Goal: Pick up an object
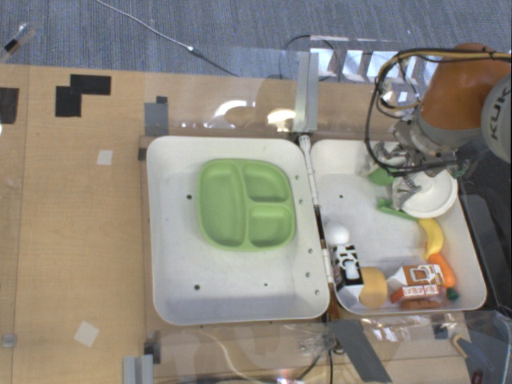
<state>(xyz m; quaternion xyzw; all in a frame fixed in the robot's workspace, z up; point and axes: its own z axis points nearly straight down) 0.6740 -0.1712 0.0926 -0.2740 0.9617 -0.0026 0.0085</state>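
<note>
Just beside the jaws (pixel 406 184) lies a white bowl (pixel 430 197).

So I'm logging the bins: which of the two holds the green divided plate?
The left bin; the green divided plate lies in it, while the right bin holds the small items.

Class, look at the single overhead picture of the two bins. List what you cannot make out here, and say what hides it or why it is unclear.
1. The gripper in the camera view: wrist and cables cover it, so finger state is unreadable.
2. The green item beside the white bowl: partly hidden under the arm, identity unclear.
3. The small carton: print too small to read.
4. The black-and-white object by the bin divider: too blurred to identify.
</note>
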